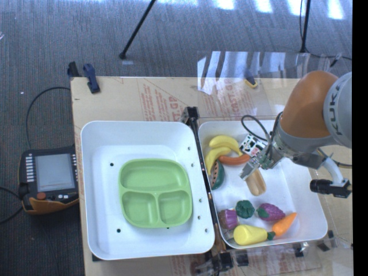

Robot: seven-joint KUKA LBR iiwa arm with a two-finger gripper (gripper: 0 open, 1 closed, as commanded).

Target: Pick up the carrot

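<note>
The camera looks down on a bench [138, 96] bearing two shallow white bins side by side.

The left bin [98, 148] holds a green divided plate [155, 192], lying flat near the bin's middle with three compartments.

The right bin [307, 211] holds the toy food. The carrot [284, 224], orange with a short green top, lies near the bin's front right corner, tilted with its tip toward the right wall. Just beside it, toward the bin's middle, sits a purple eggplant-like piece [269, 212]. A yellow pear [251, 234] lies along the front wall, its end close to the carrot's green top. A dark green vegetable [245, 209] and a purple-and-tan piece [228, 218] rest near the front left corner. Two yellow bananas [221, 148] curve by the left wall toward the back, with a watermelon slice [217, 176] just in front of them and an orange-red sausage-shaped piece [233, 160] beside them.

The grey arm with its orange band [307, 111] reaches in over the back right part of this bin. The gripper [253, 170] hangs over the bin's middle, directly above a tan bread-like piece [256, 182], well apart from the carrot. Whether its fingers are spread or closed cannot be told.

A handheld control pendant [49, 180] lies on the floor left of the bench.
</note>
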